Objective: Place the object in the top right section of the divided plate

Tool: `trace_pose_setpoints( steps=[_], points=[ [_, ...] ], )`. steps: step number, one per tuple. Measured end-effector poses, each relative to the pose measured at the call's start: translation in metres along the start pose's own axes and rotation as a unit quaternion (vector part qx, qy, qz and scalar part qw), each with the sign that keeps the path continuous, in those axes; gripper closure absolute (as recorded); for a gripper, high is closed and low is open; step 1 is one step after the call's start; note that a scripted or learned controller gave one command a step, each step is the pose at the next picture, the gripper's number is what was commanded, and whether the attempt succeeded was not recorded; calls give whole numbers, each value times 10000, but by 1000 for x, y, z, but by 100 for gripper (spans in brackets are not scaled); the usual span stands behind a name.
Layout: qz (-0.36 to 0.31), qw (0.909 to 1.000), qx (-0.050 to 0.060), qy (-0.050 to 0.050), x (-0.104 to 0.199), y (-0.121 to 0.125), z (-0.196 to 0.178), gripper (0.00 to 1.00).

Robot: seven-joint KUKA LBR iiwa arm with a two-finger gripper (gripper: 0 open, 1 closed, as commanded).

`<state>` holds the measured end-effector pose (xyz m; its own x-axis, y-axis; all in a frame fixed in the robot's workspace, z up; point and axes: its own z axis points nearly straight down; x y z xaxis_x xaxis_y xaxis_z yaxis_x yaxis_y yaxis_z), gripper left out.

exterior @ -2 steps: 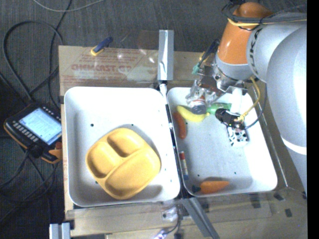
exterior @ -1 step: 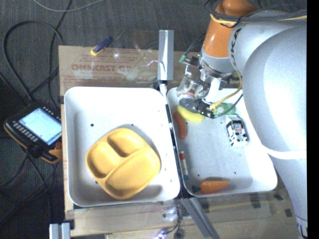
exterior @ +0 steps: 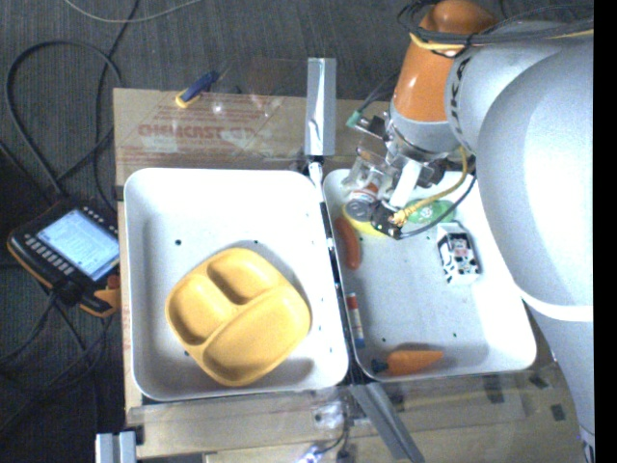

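Gripper [exterior: 370, 199] sits low in the far-left corner of the right bin [exterior: 424, 302], hard by the wall it shares with the left bin [exterior: 154, 220]. Whether it is apart or clamped on something I cannot tell, as the wrist covers it. Camera view: a small silvery object [exterior: 358, 209] with a yellow-green edge shows right at the gripper's tip, touching or just under it. That is likely the task's thing, though not certain, and I cannot say it is held. Loose in the same bin are a red-orange sausage-shaped piece [exterior: 349, 243] just below the gripper along the wall, a marker [exterior: 355, 319] further down that wall, a carrot [exterior: 415, 361] at the near edge, and a white tag-like piece [exterior: 458, 253] off to the right. The divided plate [exterior: 239, 316], yellow, lies in the left bin, turned at a slant. The key relation is that the plate is to the view's left and nearer the camera than the gripper, across the shared walls. Its top right section [exterior: 254, 276] is the small compartment nearest the gripper. Judged next: lift clear of the wall, carry left and down, release over that compartment.
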<state>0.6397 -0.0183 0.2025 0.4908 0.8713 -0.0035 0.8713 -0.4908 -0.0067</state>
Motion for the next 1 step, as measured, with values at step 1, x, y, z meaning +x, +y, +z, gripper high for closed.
trace_pose_setpoints(
  steps=[1],
  points=[
    [671, 9977, 1, -3, -13, -4, 3, 100]
  ],
)
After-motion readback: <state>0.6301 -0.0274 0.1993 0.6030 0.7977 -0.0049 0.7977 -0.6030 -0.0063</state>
